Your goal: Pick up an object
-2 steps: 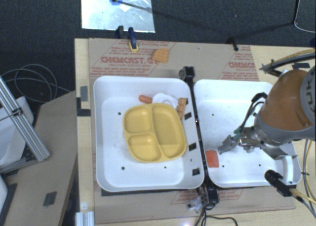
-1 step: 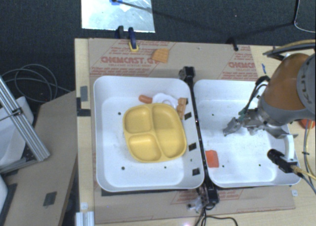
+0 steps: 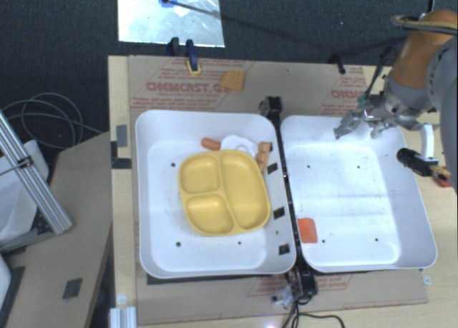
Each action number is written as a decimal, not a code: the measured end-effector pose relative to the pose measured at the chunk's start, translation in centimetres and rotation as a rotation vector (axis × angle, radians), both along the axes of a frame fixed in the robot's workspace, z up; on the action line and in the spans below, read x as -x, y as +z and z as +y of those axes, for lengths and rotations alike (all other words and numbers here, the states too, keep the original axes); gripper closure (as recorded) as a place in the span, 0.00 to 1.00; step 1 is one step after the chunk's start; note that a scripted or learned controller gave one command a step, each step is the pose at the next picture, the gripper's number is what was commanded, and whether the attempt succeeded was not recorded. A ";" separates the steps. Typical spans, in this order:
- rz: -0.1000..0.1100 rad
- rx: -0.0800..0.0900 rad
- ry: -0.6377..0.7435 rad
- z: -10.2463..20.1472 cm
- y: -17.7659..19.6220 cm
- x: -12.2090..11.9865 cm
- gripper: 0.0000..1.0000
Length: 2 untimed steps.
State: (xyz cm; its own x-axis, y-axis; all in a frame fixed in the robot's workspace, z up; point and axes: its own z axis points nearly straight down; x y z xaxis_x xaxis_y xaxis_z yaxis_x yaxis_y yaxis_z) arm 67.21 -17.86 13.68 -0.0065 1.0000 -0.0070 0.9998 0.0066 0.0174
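1. Two shallow white bins side by side on the surface [image 3: 215,79]: left bin [image 3: 154,198], right bin [image 3: 358,198], joined along a dark central seam with black clips.
2. In the left bin: yellow divided tray [image 3: 223,192] with three compartments, lying flat near the middle, turned slightly askew.
3. Just beyond the tray's far edge: small orange sausage-shaped piece [image 3: 210,144], lying flat, close to the tray rim.
4. Beside it, a white object [image 3: 240,145], partly hidden by the tray; shape hard to make out.
5. Right of that, a small tan piece [image 3: 263,153], close to the central seam, near the tray's far right corner.
6. In the right bin: orange-red block [image 3: 307,230] near the front left corner, lying flat, well apart from everything else.
7. Grey arm with orange band [image 3: 422,47] reaching in from the right, above the far right corner of the right bin.
8. Hand [image 3: 366,124] at the far edge of the right bin, over its rim; fingers splayed apart, nothing visible between them.
9. Hand well apart from the orange-red block and from all items in the left bin.
10. On the bare surface beyond the bins: flat tan piece [image 3: 232,80] and a blue-and-yellow clamp [image 3: 191,56] at the far edge.
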 end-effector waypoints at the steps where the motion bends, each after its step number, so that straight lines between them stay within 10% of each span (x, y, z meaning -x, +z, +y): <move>1: 0.021 -0.011 -0.003 6.6 2.3 10.0 0.00; 2: 0.013 -0.006 0.002 9.5 -1.3 2.9 0.00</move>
State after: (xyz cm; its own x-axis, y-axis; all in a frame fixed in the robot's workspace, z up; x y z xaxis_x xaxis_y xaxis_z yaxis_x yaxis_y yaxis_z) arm 64.29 -8.38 12.38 -0.0087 1.0000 -0.0007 1.0000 0.0087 0.0047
